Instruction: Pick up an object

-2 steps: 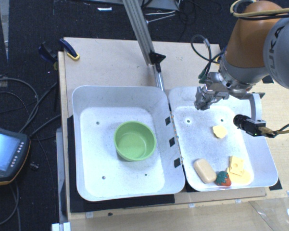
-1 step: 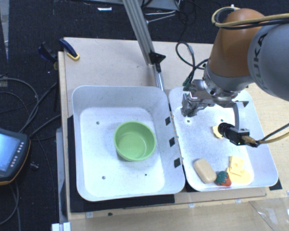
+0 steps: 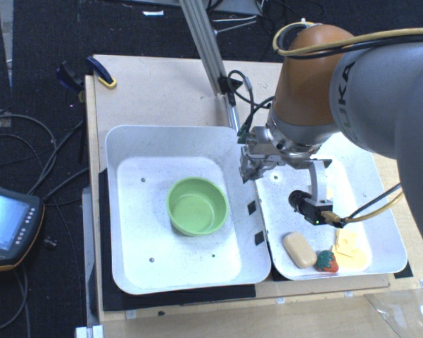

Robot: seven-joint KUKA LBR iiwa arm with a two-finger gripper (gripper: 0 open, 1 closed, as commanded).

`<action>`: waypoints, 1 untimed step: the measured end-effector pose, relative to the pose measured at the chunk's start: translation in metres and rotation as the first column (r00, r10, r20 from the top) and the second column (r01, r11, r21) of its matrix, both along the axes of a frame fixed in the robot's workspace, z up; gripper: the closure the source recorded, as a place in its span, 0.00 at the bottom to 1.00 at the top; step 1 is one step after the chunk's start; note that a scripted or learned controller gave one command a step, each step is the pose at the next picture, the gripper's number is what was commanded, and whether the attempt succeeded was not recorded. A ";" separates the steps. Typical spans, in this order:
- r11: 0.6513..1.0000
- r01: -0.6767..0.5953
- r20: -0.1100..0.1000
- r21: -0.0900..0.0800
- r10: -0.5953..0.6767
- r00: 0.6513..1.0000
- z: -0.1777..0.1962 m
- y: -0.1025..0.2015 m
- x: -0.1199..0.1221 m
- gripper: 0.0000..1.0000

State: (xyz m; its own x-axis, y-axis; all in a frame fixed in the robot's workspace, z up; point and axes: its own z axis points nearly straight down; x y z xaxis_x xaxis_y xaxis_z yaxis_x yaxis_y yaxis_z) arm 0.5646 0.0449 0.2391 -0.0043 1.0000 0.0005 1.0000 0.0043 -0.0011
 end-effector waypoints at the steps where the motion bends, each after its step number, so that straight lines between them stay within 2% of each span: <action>1: 1.000 -0.001 0.000 0.000 0.001 1.000 -0.012 0.051 -0.008 1.00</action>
